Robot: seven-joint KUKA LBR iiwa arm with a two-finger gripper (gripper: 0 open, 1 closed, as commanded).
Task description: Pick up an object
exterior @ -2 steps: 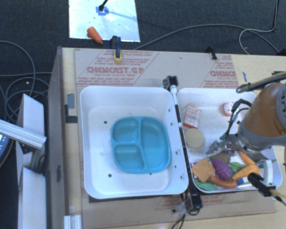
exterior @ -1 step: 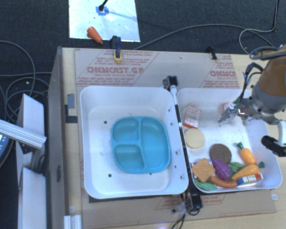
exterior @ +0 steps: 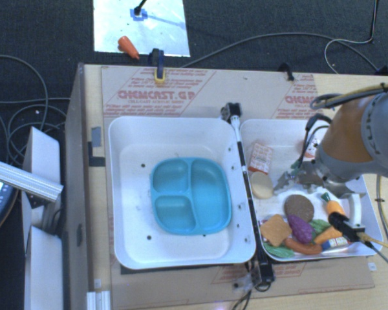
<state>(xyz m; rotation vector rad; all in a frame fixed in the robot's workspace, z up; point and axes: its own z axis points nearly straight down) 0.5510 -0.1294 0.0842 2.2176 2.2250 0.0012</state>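
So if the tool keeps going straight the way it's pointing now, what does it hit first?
The tool points toward the view's left and slightly down. The pale oval piece by the bin divider looks first in line, though depth is hard to judge from above.

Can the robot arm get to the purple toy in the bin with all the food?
Probably yes. The purple toy lies on top of the pile in the right bin, with nothing over it, and the gripper hangs just above and left of it. The brown round piece crowds it closely, though.

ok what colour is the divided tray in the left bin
Light blue; the divided tray shows clearly in the camera view.
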